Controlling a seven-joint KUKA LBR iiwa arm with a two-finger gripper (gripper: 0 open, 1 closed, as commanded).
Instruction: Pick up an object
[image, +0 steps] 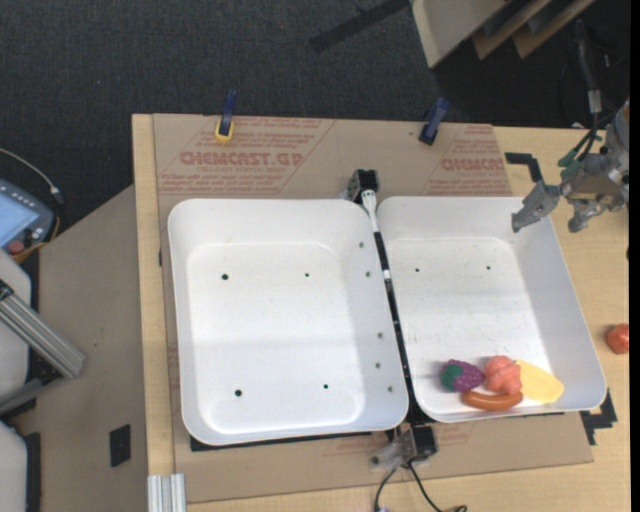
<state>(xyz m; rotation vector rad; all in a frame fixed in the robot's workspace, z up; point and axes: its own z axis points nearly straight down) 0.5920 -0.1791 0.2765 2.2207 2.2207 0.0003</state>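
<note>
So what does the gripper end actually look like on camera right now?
The gripper looks grey metal, with slim fingers on a blocky grey body. Dark and greenish cables run beside it at the right edge. I can't make out any markings.

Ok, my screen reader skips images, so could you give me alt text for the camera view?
A gripper hangs open over the far right edge of the right bin. In that bin's near right corner huddle toy foods: a purple bunch, an orange piece, a yellow piece and a sausage. The left bin sits alongside.
</note>
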